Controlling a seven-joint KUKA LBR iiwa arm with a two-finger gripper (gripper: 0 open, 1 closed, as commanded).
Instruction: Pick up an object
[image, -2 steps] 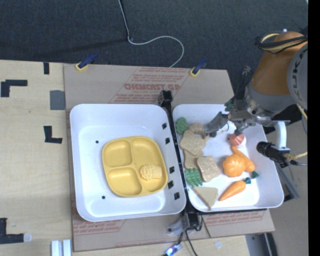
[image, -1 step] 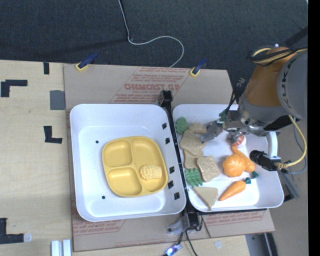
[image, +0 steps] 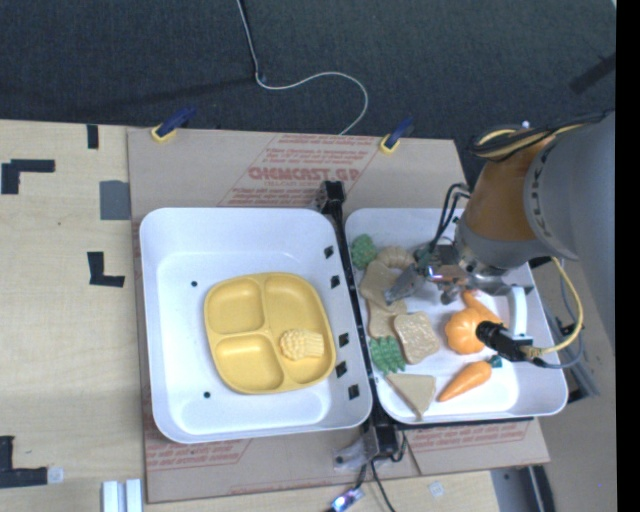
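Observation:
The right bin (image: 540, 400) holds several toy foods: a tan flat piece (image: 378, 284), a bread slice (image: 415, 336), a tan wedge (image: 413, 390), a round orange fruit (image: 462, 332), a carrot (image: 466, 380) and two green pieces (image: 362, 248) (image: 385, 352). My gripper (image: 405, 288) reaches into this bin from the right, low over the tan flat piece near the bin's left side. Nothing can be seen held in it. The arm's wrist (image: 505, 215) with its orange band hangs over the bin's back right part and hides what lies beneath it.
The left bin (image: 170, 250) holds a yellow divided plate (image: 240, 310) with a toy corn cob (image: 303, 345) in its front right compartment. A black divider (image: 345, 300) runs between the bins. A white cable (image: 310, 80) lies behind the bench.

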